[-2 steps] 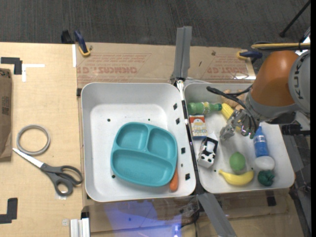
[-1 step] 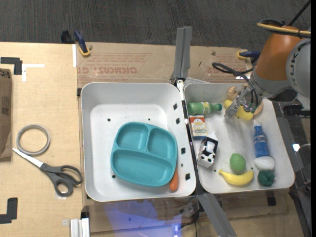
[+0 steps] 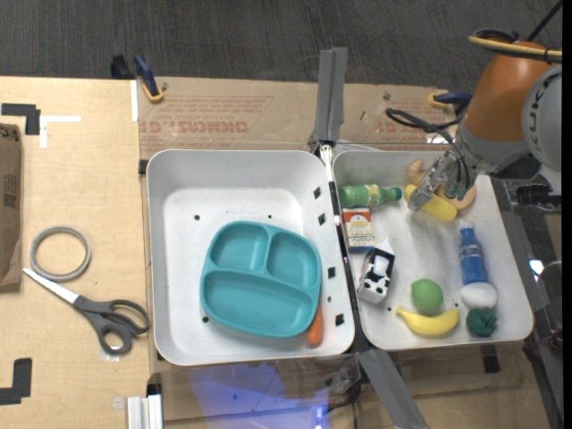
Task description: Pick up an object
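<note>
Gripper low over the back of the right bin, at a yellow object; grasp not confirmed.

Left to right: on the desk (image 3: 80,195) lie a tape roll (image 3: 60,252) and, just in front of it, grey-handled scissors (image 3: 94,311). The left bin (image 3: 170,195) carries a teal divided plate (image 3: 262,279), with an orange carrot-like piece (image 3: 315,328) touching the plate's front right edge. The right bin (image 3: 509,266) holds a green bottle (image 3: 371,194) at the back, a small carton (image 3: 358,227) in front of it, a black-and-white cow toy (image 3: 376,274), a green ball (image 3: 427,294), a banana (image 3: 427,321), a blue bottle (image 3: 470,255), a white round object (image 3: 479,295) and a dark green piece (image 3: 481,322). The gripper (image 3: 435,189) sits right at a yellow object (image 3: 439,207) at the bin's back; cannot tell whether its fingers are spread or closed, or whether they touch it.
</note>
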Tool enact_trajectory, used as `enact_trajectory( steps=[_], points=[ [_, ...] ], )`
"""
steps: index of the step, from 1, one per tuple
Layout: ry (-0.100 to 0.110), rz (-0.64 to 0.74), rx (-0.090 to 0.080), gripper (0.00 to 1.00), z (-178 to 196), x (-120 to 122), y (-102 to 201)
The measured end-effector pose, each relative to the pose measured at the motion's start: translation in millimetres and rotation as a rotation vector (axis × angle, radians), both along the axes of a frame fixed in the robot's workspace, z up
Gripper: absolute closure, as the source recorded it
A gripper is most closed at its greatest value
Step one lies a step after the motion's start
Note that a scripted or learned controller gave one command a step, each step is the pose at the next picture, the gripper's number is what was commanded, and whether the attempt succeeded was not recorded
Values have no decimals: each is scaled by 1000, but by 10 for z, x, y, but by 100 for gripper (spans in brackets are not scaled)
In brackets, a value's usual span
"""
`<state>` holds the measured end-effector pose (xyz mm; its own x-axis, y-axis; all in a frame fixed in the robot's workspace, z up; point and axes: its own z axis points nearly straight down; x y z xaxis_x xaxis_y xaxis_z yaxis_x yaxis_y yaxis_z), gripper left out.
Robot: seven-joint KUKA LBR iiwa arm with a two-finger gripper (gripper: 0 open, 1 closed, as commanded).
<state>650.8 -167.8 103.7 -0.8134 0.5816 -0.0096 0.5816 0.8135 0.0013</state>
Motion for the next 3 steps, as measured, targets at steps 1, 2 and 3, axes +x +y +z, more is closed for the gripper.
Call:
enact_trajectory(
  steps=[1,2,3],
  points=[
    [3,-2,3,100,951,-43,471],
    [5,-181,4,100,1651,-173,879],
    [6,-271,4,100,1731,8,1313]
  ],
)
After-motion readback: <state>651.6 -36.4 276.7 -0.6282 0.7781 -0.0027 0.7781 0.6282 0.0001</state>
